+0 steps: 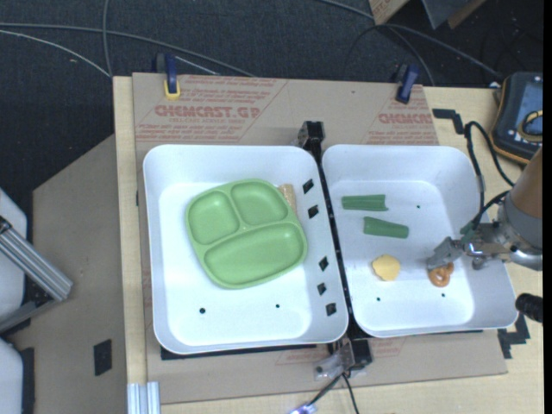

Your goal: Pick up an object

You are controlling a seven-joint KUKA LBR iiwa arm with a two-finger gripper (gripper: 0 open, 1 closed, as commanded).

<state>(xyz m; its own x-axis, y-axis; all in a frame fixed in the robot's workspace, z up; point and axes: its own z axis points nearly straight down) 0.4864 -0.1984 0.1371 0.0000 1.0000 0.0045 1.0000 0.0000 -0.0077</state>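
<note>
— Where is the gripper (448, 257) now?

— Low in the right bin (448, 164), near its right wall. I can't tell if it is open or closed.

— What is closest to it?

— A small orange ring thing (441, 274). It sits just below the tips, maybe touching them. It looks round, so no long side to line up with.

— And the rest?

— The yellow piece (386, 268) lies to the left. Two green sticks (363, 203) lie further up and left, long sides going across.
</note>
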